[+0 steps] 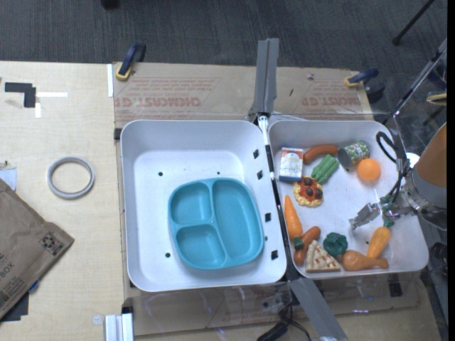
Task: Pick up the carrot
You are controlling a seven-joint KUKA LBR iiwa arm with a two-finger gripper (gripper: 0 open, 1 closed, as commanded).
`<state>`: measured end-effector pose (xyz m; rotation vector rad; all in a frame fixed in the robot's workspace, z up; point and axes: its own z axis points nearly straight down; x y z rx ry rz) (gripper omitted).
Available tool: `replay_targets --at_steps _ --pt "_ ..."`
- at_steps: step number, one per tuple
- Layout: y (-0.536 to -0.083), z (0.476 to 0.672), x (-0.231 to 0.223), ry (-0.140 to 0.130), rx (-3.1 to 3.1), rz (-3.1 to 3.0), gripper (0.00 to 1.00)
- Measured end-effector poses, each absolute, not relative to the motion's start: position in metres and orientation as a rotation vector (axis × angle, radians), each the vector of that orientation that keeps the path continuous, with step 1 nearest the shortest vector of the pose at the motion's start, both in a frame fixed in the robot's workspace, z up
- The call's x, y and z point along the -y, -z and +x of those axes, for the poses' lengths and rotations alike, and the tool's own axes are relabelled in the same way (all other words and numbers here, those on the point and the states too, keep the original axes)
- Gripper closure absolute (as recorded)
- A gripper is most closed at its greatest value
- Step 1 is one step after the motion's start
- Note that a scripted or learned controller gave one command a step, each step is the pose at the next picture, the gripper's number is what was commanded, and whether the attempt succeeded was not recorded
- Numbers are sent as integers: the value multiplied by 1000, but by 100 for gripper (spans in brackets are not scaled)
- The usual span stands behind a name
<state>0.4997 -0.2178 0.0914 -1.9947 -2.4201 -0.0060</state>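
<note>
Tool point(377, 219) sat spread open just above carrot point(379, 241); it could've slipped or snagged the drumstick point(364, 262) touching it.

Two white bins point(135, 190), side by side. One blue divided plate point(215, 222). Three carrots point(292, 217): at 9, 7 and 4 o'clock in right bin. One orange ball point(368, 170). One tape ring point(71, 177) on surface. Two blue clamps point(131, 59).
</note>
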Motion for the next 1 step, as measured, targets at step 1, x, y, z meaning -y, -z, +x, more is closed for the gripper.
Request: replay_targets --at_steps 1 --pt "-100 500 220 3 2419 -2003 100"
